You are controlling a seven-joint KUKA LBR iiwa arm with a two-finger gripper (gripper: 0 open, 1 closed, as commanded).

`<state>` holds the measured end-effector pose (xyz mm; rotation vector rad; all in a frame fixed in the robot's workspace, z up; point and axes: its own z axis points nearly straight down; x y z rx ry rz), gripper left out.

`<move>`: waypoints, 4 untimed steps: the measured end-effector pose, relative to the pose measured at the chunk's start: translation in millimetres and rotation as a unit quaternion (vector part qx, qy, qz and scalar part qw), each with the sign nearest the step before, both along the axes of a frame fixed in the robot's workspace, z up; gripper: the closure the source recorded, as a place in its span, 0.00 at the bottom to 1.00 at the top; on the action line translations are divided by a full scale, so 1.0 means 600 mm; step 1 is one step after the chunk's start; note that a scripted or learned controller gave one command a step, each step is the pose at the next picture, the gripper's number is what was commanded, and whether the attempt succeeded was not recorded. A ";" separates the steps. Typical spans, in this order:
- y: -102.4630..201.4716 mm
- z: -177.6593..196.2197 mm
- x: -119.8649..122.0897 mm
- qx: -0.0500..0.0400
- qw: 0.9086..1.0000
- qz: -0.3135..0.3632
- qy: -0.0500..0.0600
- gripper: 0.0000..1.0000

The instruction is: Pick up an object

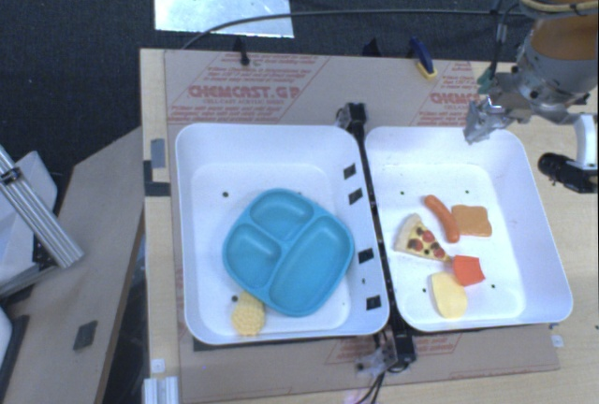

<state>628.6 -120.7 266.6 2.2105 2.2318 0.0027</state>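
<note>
Gripper (482,123) hovered at right bin (538,196) far edge, finger state impossible to tell. Best centred over sausage (442,217) (mid-bin, beside toast (472,221)) before descending.

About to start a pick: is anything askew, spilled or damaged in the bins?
Nothing spilled or damaged. The blue divided plate lies turned at an angle in the left bin, a corn piece at its edge. The food toys cluster in the right bin.

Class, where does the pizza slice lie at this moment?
The pizza slice lies in the right bin, left of centre, beside the sausage and above the yellow piece.
</note>
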 end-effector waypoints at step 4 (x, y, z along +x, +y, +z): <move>0.342 -0.047 -0.039 0.000 1.000 0.000 0.001 1.00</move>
